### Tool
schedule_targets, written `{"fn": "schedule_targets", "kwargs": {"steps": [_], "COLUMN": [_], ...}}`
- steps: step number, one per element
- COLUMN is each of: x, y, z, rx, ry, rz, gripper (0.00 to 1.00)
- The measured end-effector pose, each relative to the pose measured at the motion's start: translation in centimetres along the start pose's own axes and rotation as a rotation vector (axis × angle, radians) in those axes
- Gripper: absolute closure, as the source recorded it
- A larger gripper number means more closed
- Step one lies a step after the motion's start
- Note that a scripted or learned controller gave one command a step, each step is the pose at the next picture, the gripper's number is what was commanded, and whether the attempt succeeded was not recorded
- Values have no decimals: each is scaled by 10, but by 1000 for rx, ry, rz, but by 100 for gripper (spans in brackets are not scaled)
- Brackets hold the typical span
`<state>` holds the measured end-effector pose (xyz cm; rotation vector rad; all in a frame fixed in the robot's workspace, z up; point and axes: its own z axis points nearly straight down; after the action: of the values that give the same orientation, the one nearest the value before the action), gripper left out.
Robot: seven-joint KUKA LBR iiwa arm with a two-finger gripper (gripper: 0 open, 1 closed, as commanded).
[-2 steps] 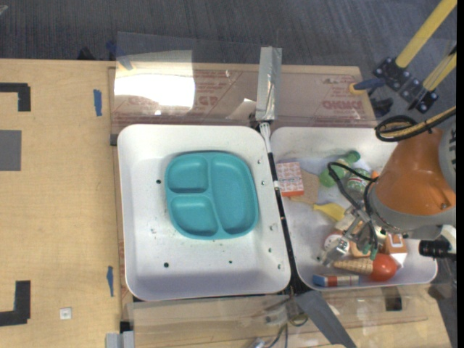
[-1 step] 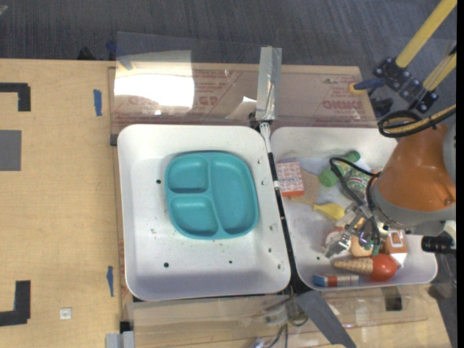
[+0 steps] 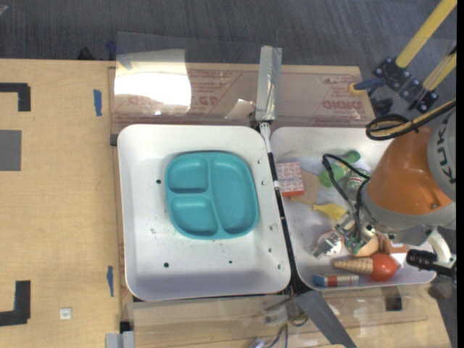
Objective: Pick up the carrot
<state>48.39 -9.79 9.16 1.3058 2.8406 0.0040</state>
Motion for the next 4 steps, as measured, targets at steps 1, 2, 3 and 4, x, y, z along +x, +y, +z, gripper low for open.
{"fn": "schedule_targets", "kwargs": {"steps": [1,2,3,4], "x": [40,40,4,-75], "y": [34,31,105,74], "z": [-96,-93,-102,-173], "rx": [2,8,8,6], "ry": [8,10,10,5], "rz": [170,173,207,345], "gripper": [100,0,0,0]}}
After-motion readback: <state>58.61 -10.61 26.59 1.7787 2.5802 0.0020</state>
